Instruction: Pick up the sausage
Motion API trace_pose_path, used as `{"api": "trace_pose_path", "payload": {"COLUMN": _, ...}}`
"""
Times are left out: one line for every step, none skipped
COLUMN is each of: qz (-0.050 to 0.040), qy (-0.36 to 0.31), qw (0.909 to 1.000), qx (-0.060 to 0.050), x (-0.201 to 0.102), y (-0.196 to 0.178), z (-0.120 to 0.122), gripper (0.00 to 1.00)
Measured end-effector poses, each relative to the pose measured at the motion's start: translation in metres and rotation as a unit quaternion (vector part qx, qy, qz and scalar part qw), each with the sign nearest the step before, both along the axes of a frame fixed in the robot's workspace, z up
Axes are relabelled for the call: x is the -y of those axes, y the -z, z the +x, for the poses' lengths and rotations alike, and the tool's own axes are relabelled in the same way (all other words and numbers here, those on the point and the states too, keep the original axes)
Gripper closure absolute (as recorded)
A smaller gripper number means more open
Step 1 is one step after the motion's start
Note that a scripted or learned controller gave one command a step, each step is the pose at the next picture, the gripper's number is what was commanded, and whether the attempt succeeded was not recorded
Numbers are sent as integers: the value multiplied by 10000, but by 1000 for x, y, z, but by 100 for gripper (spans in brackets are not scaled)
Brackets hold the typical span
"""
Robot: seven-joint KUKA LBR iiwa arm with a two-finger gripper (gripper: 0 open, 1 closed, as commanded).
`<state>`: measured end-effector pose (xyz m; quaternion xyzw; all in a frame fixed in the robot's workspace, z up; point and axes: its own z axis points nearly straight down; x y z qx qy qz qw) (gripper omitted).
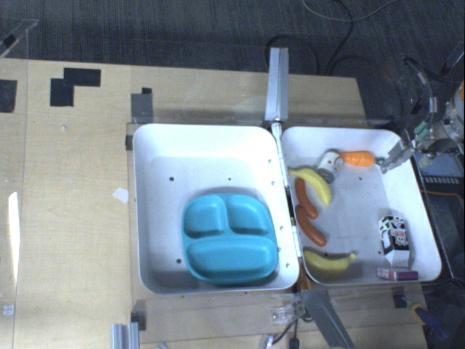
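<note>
Pale wood desk (65, 217), light grain, carries two shallow white bins side by side. Dark tape patches (73, 84) sit on it toward 10 o'clock. Beyond the desk's far edge, dark grey carpet (182, 13) with a thin cable (349, 6) looping at 1 o'clock.

Nearest, left bin (156, 158): blue compartment tray (229, 237) lying in its near half.

Right bin (363, 217): banana (328, 260) along the near wall at 5 o'clock of the bin. Small black-and-white carton (394, 240) at 4 o'clock, a pinkish tube (397, 273) just below it. Sausage (309, 211), reddish-brown links in a line, lies against the bin's left wall at 9 o'clock, between the two bananas. Second banana (314, 183) just beyond it, curved. Carrot (357, 158) at 12 o'clock near the far wall.

Hand (398, 155) at the right bin's far right corner, 2 o'clock, low over the rim, well apart from the sausage. Arm enters from 3 o'clock. Fingers: spread or closed, cannot tell.
</note>
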<state>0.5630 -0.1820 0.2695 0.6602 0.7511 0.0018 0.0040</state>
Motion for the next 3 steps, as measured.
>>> {"api": "trace_pose_path", "payload": {"qz": -42, "qy": -1337, "qw": 9910, "qx": 66, "x": 21, "y": 149, "z": -62, "gripper": 0}}
{"api": "trace_pose_path", "payload": {"qz": -17, "qy": -1807, "qw": 9835, "qx": 1, "x": 23, "y": 44, "z": 22, "gripper": 0}}
{"api": "trace_pose_path", "payload": {"qz": -34, "qy": -1823, "qw": 9832, "qx": 41, "x": 22, "y": 32, "z": 25, "gripper": 100}}
